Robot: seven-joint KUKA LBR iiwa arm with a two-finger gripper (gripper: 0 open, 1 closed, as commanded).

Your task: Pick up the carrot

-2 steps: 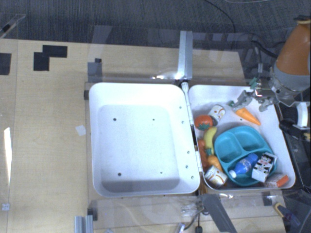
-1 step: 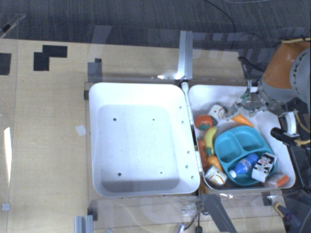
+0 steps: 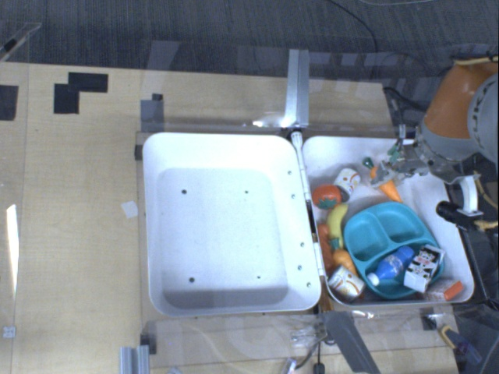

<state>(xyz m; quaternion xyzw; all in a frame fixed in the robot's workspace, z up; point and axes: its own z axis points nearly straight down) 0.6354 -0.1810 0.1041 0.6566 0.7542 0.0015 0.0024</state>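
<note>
The left bin [image 3: 226,224] sits on the tabletop [image 3: 70,232] directly left of the blue divided plate's bin, sharing a wall with it. In the right bin [image 3: 460,244], the blue divided plate [image 3: 390,240] is the landmark. Just left of it lies a cluster of toy food: a red tomato-like piece [image 3: 328,195] up and to the left, a yellow banana [image 3: 336,222] touching the plate's left edge, some orange pieces [image 3: 337,252] below that, and a small white cup-like item [image 3: 346,282] at the plate's lower left corner. A white round toy [image 3: 348,180] sits above and left of the plate. On the plate rest a blue bottle [image 3: 391,266] and a black-and-white box [image 3: 423,269]. The carrot [image 3: 389,189] lies just above the plate's upper rim, its orange body pointing down toward the plate. The tool [image 3: 405,160] hangs right above the carrot, at the bin's far right corner; whether its grip is wide or closed cannot be told, and nothing can be seen in its hold. A small orange item [image 3: 454,290] lies lower right of the plate.
</note>
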